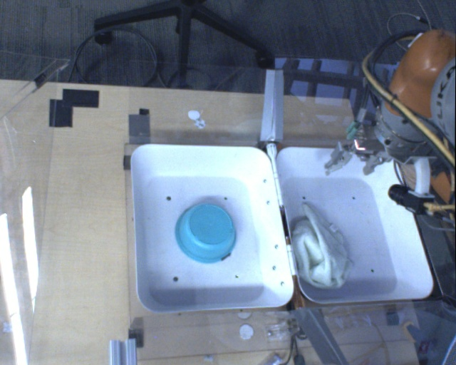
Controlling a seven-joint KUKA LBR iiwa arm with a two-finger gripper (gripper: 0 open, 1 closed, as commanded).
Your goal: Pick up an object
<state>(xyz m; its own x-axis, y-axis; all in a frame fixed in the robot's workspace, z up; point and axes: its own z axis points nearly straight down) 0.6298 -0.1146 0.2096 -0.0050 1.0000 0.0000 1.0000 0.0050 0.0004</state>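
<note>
A blue bowl (206, 232) lies upside down in the middle of the left bin (153, 185). A crumpled white cloth (319, 247) lies at the near left of the right bin (385, 214), against the divider. My gripper (353, 162) hangs over the far edge of the right bin, well above and behind the cloth. Its two fingers (337, 161) are spread apart with nothing between them.
The two bins meet along a metal rail (271, 107) running back from their shared edge. Yellow and black cables (399, 107) loop around the arm at the right. A chair base (187, 18) stands on the floor beyond the bench.
</note>
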